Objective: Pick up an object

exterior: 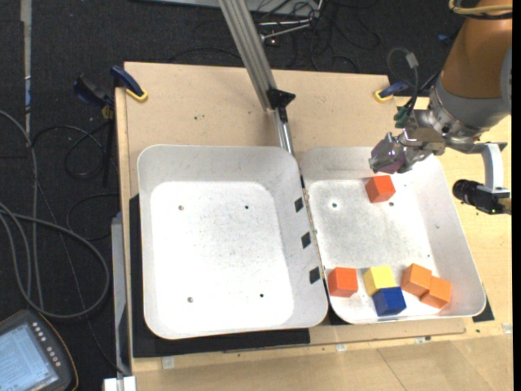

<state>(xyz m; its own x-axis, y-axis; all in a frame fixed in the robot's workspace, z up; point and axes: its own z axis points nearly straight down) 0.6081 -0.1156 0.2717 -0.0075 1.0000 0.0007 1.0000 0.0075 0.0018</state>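
Though fingers' [389, 160] state unclear, orange cube [379, 188] just below them, corner-on, no long axis.

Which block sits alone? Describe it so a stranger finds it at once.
Look in the right bin, at its far end just below the gripper. There lies an orange block by itself, while every other block crowds the bin's near edge.

Wooden bench [212, 108] on dark floor [57, 218]

Blue clamps [122, 78], corner tablet [28, 357]
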